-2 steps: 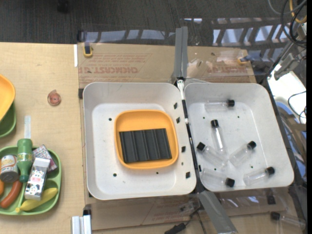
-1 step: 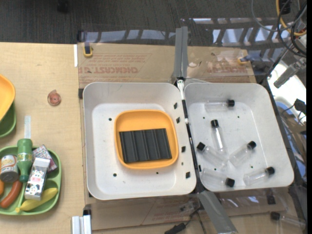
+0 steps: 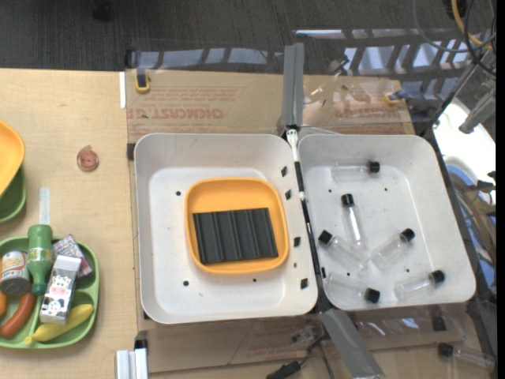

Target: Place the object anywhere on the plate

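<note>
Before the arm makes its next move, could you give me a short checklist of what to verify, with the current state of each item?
1. Orange plate sits flat inside the left bin: ok.
2. Plate surface free to receive a vial: not ok, a dark ribbed block covers most of it.
3. Clear black-capped vials lie in the right bin, ready for picking: ok.
4. Vials well separated: not ok, several cluster near the bin's middle.
5. A vial gripped: cannot tell.

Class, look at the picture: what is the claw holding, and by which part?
Nothing is seen held. The vials lie loose in the right bin; the orange plate sits in the left bin.
</note>
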Action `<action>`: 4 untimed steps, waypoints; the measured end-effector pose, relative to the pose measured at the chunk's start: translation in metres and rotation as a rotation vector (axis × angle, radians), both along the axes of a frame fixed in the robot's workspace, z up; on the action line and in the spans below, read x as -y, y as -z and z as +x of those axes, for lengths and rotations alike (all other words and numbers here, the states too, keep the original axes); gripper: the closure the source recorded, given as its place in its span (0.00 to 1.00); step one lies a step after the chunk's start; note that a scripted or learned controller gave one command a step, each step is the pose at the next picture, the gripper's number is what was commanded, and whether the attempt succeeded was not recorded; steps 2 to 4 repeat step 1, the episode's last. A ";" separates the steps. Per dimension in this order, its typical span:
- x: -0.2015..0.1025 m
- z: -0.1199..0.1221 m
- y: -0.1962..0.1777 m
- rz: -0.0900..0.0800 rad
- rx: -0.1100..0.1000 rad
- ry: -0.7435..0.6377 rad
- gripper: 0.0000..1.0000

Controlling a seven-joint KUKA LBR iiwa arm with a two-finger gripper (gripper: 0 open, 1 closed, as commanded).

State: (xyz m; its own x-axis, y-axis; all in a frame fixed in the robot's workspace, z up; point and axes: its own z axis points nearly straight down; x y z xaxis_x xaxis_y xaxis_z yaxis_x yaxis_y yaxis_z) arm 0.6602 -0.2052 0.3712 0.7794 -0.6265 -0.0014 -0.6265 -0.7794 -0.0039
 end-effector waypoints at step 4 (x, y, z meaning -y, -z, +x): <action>0.013 -0.004 0.005 0.000 0.001 -0.236 0.00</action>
